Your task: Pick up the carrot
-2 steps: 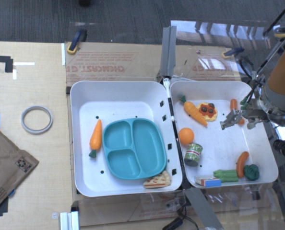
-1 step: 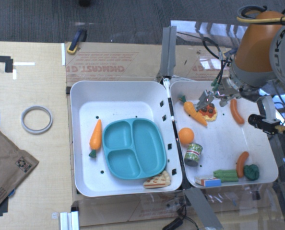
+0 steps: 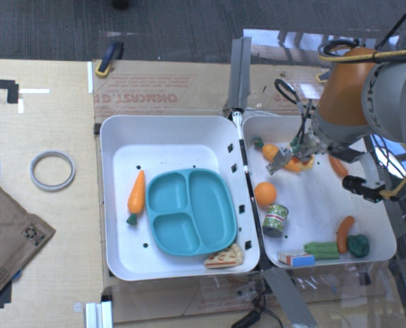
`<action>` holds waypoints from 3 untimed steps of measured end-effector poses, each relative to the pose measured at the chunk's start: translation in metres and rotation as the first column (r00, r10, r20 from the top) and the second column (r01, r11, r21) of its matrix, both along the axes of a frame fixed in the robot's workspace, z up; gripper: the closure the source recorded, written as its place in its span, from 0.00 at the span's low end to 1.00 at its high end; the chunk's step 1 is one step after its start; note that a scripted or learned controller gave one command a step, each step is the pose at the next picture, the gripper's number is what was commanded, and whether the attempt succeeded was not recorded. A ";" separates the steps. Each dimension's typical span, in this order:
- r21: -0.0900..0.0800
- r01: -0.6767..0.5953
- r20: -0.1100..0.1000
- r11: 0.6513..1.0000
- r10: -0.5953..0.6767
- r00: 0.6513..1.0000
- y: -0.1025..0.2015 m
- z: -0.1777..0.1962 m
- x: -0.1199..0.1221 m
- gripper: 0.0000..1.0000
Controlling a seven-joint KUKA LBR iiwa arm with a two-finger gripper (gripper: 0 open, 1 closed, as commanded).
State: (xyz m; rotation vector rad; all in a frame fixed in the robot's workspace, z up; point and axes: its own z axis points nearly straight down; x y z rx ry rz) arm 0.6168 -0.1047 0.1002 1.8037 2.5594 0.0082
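Camera view: the carrot (image 3: 136,194) lies in the left bin (image 3: 114,156), lengthwise along the bin's left side, green top toward the near wall, just beside the teal divided plate (image 3: 191,210) and apart from it. The gripper (image 3: 293,157) is low in the right bin (image 3: 374,251), over a small orange piece (image 3: 300,164) that is too blurred to name. Whether it is open or closed, or has hold of anything, I cannot tell. An orange (image 3: 265,193) and a can (image 3: 275,219) sit nearby. Judging from this, the approach is in hand with no grasp confirmed. If the left carrot is meant, the next move calls for lifting clear, crossing the divider and descending across its middle
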 end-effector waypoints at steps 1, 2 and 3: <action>-0.005 0.004 0.007 1.000 -0.004 1.000 -0.003 0.010 0.001 1.00; 0.001 0.083 -0.011 0.997 -0.083 0.996 0.072 0.091 0.004 1.00; 0.000 0.083 -0.012 0.997 -0.083 0.996 0.072 0.091 0.003 0.00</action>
